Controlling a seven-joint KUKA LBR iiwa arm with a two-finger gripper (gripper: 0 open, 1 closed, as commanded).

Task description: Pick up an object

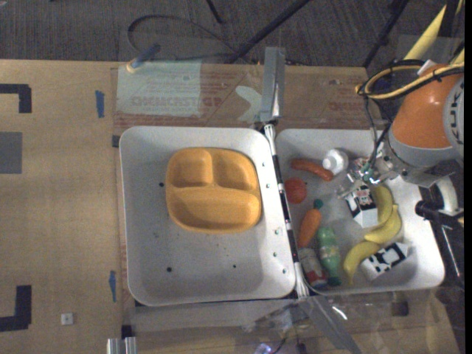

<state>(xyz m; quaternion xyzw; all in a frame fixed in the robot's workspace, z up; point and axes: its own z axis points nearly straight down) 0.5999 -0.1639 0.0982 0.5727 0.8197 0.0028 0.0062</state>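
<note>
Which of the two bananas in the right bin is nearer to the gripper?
The upper banana, lying just below the gripper. The other banana lies lower, toward the bin's front edge.

Orange divided tray (214,190) sits in left bin (140,220).

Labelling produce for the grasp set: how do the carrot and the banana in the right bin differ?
The orange toy carrot is straight and tapered; the yellow toy banana is curved. The carrot is shorter and slimmer, the banana longer and thicker. The carrot sits near the bin's left wall; the banana lies further right, near the gripper. Both lie flat in the right white bin.
</note>
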